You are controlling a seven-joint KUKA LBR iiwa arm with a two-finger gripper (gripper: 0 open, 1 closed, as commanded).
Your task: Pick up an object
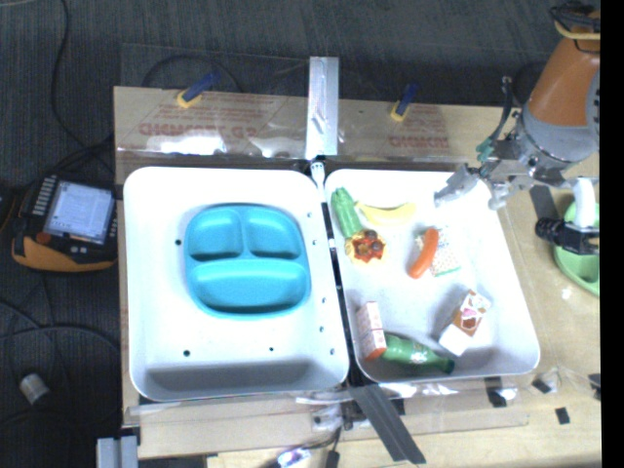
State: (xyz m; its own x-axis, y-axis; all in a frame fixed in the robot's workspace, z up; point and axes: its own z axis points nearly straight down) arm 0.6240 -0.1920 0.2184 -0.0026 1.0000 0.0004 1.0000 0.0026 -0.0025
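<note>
Approach step, nothing grasped. Gripper (471, 185) hovering at far right corner of right bin (522, 305), fingers' spacing impossible to tell. Hotdog (423, 253) lying just nearer than gripper, banana (387, 209) to its left, carton (467, 322) near front wall. Next: descend onto hotdog. Small items blurred, labels unreadable; arm (565, 91) cut off at frame edge.

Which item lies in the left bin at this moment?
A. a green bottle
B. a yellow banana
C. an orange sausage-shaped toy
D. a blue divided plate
D: the blue divided plate lies in the left bin, while the toy foods lie in the right bin.
</note>
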